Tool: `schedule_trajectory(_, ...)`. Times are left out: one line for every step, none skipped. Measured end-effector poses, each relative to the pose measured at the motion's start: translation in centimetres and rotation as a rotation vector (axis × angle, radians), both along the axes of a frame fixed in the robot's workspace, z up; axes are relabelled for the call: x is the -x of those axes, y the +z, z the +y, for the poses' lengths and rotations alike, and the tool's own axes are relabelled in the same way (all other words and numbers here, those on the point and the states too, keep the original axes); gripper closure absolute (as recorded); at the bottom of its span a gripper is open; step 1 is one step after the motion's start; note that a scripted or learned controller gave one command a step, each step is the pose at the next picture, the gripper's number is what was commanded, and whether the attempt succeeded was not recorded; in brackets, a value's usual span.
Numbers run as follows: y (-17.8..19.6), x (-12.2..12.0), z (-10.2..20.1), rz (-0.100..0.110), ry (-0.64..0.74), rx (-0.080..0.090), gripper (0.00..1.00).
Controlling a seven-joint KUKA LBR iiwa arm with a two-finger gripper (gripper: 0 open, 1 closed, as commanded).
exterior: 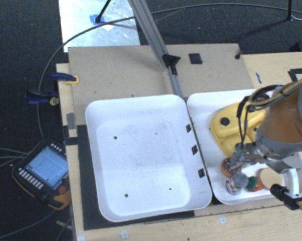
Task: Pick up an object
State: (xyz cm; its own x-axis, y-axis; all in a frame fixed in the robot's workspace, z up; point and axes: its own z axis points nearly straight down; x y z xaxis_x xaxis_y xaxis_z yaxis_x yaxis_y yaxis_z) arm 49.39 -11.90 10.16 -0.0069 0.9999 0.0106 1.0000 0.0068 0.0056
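My gripper [241, 157] hangs low over the front half of the right bin [205, 139], reaching in from the right under the orange-banded wrist. A large yellow object [229, 126] lies just behind it, partly covered by the arm. A small brown piece [228, 166] sits right at the gripper's left side. A grey rounded object [236, 182] lies in front of it, next to a red and green item [255, 185] and a tan round piece [268, 177]. Nothing is seen held.
The left bin [98, 148] stands beside the right one, with black clips [194, 149] along the shared wall. A slanted metal pole [154, 33] crosses the back of the bench. A teach pendant [42, 171] lies on the floor at the left.
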Motion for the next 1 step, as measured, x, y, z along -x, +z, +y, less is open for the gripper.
schedule_trajectory(6.12, 0.23, -0.61, -0.001, -0.003, 0.012, 1.00)
